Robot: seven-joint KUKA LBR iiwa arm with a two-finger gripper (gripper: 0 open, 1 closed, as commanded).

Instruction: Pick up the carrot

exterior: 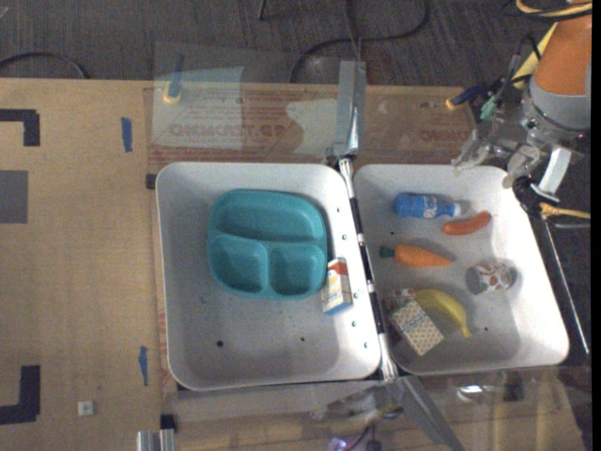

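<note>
The carrot [423, 256] is orange with a small green tip pointing left. It lies flat near the middle of the right bin [540, 341]. My gripper [515, 161] hovers over the bin's far right corner, below the arm's orange band, well up and to the right of the carrot. It is not touching the carrot, and nothing shows in its grasp.
Around the carrot in the right bin are a blue bottle [424, 206], a red-orange sausage [467, 224], a small can [490, 276], a banana [445, 309] and a checkered box [416, 327]. The left bin [188, 346] holds a teal divided plate [268, 244] and a small carton [335, 287].
</note>
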